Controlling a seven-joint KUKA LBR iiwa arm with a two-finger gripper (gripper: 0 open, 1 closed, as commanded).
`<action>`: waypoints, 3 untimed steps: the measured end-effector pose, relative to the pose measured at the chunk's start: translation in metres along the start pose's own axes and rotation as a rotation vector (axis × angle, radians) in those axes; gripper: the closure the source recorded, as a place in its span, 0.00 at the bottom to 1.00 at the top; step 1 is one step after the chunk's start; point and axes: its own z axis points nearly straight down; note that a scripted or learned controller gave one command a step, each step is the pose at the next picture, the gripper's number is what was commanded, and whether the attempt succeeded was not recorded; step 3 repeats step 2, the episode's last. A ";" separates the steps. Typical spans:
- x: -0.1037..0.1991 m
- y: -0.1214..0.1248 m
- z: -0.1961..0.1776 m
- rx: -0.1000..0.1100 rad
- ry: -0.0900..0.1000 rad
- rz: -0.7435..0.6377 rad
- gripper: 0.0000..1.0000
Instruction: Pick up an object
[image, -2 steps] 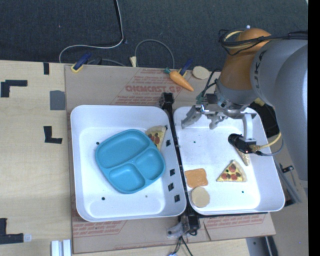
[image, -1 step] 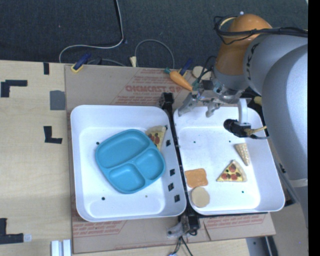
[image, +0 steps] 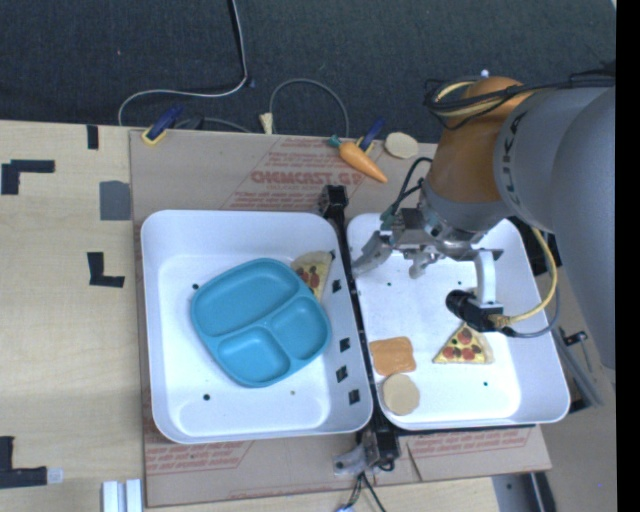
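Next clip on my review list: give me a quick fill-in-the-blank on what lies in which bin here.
1. The blue divided plate lies in the ____ bin.
2. The pizza slice in the right bin is shaped like a ____.
3. The carrot lies on the cardboard, ____ both bins.
4. The round cookie lies just below the ____ in the picture.

Missing words: left; triangle; outside; toast

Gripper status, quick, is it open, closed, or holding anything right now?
Gripper: open, fingers spread above the right bin, nothing between them.
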 end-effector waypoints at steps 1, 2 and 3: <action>-0.026 0.044 0.000 -0.008 -0.002 0.000 0.00; -0.002 0.035 0.000 -0.004 -0.001 -0.003 0.00; -0.002 0.035 0.000 -0.004 -0.001 -0.003 0.00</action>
